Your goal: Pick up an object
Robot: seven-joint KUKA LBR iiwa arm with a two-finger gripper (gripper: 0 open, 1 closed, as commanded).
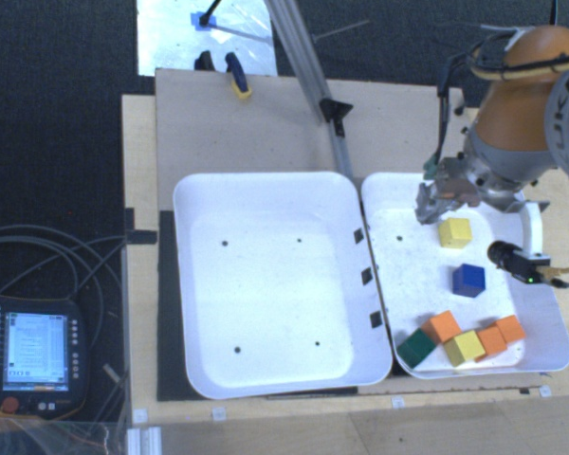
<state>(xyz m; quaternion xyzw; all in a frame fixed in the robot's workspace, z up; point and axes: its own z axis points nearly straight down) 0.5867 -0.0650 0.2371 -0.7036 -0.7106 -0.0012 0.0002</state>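
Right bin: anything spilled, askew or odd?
Nothing spilled. All seven small blocks sit inside the right white bin: yellow cube by the gripper, blue cube mid-bin, five jumbled at the near edge.

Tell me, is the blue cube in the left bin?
No, the blue cube lies in the right bin, below the yellow cube near the gripper.
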